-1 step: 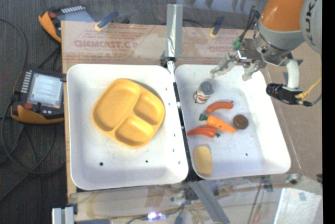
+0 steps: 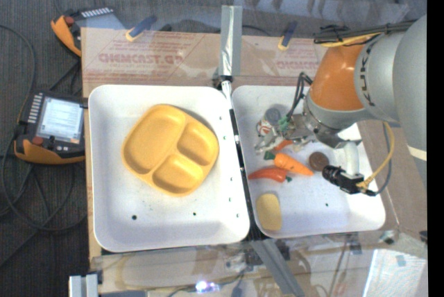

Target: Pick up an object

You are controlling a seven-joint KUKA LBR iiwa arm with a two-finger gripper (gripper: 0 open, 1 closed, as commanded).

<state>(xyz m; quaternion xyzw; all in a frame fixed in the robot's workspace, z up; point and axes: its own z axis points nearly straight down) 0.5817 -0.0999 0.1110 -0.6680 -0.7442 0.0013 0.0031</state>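
Orange and tapered, the carrot (image 2: 293, 164) lay slantwise in the right bin (image 2: 361, 219), near its middle. The claw (image 2: 290, 130) hung low over the same bin, at the end of the arm that came in from the right. The carrot sat just on the near side of the claw, close beneath it in the camera view. Whether the two touched could not be told, and nothing showed the carrot as held. Whether the claw was open or closed could not be told either, since the wrist and clutter hid its tip.

A red pepper (image 2: 266, 175) lay just left of the carrot, its end close against the carrot's thick end. A brown disc (image 2: 318, 161) sat just right of the carrot's tip. A pale crumpled thing (image 2: 266, 130) lay just left of the claw, with a grey disc (image 2: 274, 113) beyond it toward the far wall. A tan lump (image 2: 269, 211) rested apart from the rest, near the front left corner of the bin.

The left bin (image 2: 111, 219) held a yellow tray (image 2: 171, 148) with three compartments, well apart from the claw.
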